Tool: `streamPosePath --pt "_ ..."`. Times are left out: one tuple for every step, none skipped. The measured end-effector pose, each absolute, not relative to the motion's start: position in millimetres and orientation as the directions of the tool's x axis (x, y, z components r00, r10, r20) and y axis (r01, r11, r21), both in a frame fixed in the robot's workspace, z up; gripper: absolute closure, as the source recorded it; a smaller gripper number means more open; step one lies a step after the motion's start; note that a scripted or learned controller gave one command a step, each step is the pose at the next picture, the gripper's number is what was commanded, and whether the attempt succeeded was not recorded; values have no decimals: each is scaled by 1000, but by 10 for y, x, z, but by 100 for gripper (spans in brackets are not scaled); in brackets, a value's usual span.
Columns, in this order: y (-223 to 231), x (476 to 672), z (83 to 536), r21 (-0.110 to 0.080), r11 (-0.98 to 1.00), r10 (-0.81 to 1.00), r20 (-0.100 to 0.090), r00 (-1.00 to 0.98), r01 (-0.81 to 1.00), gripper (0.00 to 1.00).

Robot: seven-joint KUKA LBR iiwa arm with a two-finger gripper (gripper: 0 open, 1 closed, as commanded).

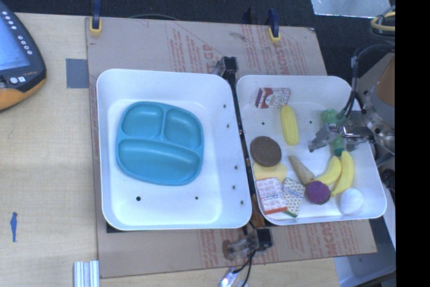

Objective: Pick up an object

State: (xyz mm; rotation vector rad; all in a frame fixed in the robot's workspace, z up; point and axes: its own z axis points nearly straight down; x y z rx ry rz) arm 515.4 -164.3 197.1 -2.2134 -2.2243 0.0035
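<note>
The right bin [306,86] holds several toy foods. A yellow corn cob [289,124] lies near a small red-and-white carton [272,97], with a brown round cookie [266,151] below them. Further down are a cone [301,169], two bananas [340,171], a purple ball [318,192] and a white egg [351,200]. My gripper [327,140] hangs low over the right side of this bin, just above the bananas and beside a green piece [329,116]. I see nothing held in it.
The left bin [222,144] carries a blue divided plate [160,142]. Printed packets [270,197] and a yellow slice [267,171] lie at the right bin's front left. A tablet-like device [17,54] sits at the bench's far left. Cables and clamps edge the cardboard.
</note>
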Motion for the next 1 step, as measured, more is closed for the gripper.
streamPosePath --pt "-1327 5962 1083 -4 12 1000 0 -12 1000 0"
